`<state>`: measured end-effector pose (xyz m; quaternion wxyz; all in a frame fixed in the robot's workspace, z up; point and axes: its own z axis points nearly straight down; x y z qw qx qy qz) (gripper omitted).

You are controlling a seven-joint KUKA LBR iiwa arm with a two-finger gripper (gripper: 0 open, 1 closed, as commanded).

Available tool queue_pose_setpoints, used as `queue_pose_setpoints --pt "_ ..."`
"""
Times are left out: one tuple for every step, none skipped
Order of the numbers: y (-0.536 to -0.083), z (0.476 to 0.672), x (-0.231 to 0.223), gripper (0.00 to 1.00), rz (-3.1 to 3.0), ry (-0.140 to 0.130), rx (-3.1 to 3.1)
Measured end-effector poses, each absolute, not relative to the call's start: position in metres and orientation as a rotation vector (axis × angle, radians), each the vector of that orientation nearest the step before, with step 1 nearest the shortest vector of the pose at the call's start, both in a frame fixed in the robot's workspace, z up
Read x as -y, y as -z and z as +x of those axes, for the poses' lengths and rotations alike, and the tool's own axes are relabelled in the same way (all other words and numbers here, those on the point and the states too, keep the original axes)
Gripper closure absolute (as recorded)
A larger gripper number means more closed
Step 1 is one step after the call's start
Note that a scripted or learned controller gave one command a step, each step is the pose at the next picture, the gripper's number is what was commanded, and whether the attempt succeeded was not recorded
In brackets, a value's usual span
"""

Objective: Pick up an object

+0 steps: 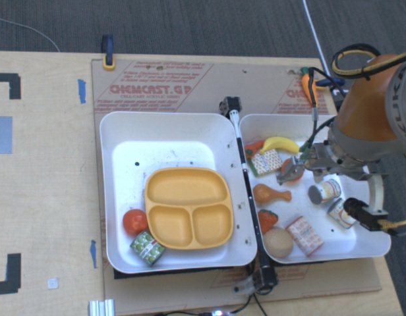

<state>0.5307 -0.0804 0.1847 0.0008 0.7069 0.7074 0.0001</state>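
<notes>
Two white bins sit side by side on my bench, and my gripper (294, 170) hangs low inside the right bin (374, 245). From this angle I cannot tell how its tips are set, nor whether anything sits between them. Just below them lies a brown drumstick (271, 193). Touching them on the left is a small speckled packet (267, 162), with a banana (279, 144) just above it. To their right stand two small cans (323, 191), one below the other. Farther below I see a tan egg (278, 242) and a pink box (304, 236). Well off to the left, the left bin (117, 176) carries a yellow divided plate (188, 207), a tomato (134, 221) and a green cube (146, 247).
</notes>
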Motion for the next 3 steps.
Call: queue_pose_setpoints --pt "-0.104 0.508 0.104 0.0 2.224 0.003 -2.223" --pt "-0.09 0.487 0.095 0.0 2.209 -0.015 -2.21" --pt "-0.102 0.489 0.1 1.0 2.204 -0.012 -2.195"
